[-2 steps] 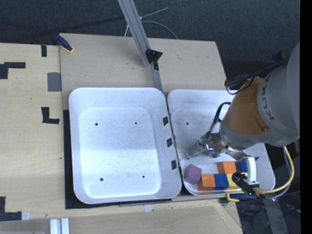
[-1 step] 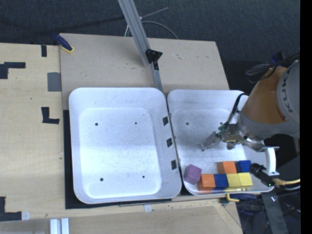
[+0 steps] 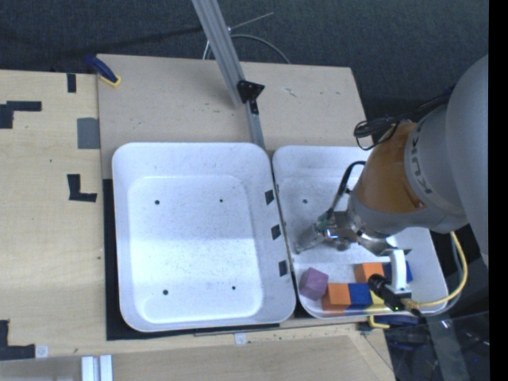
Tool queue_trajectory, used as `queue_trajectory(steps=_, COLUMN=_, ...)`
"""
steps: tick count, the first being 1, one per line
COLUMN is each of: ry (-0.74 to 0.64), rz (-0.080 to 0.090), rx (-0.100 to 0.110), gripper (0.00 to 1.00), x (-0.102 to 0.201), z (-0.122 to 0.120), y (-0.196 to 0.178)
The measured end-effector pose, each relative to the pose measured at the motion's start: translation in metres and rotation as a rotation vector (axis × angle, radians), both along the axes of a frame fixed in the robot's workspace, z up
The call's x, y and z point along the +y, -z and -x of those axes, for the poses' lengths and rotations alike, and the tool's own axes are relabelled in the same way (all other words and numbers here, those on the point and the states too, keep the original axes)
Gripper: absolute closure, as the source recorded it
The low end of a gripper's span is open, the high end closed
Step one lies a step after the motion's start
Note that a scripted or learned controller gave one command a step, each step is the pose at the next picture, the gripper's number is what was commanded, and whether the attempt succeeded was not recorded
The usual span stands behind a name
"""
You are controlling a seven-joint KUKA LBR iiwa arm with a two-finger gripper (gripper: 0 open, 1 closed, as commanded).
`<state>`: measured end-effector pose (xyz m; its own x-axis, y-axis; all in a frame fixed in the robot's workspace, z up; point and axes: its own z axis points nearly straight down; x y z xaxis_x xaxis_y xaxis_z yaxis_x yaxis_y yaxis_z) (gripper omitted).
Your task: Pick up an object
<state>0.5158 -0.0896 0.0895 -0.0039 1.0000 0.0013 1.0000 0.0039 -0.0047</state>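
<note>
The hand point(image 3: 317, 235) sits low in the right bin point(image 3: 317, 169), centre-right of the frame; whether it is spread or pinching I cannot tell. Below it, near the bin's bottom edge, lie a purple block point(image 3: 314, 282), 2 orange blocks point(image 3: 339, 294) and a blue block point(image 3: 359, 294), apart from the hand.

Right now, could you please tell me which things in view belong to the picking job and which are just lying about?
For the job:
- end effector, over the right bin
- purple block
- orange block
- blue block
- second orange block

Lying about:
- left bin
- metal pole
- blue and yellow tool
</note>
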Motion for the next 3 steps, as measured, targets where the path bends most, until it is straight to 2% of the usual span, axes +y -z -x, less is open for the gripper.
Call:
queue_trajectory(steps=2, ry=0.003, rz=0.001, rx=-0.001, gripper=0.0, x=-0.005, z=0.01, y=-0.002)
queue_trajectory(steps=3, ry=0.003, rz=0.001, rx=0.0, gripper=0.0, x=-0.002, z=0.029, y=-0.002)
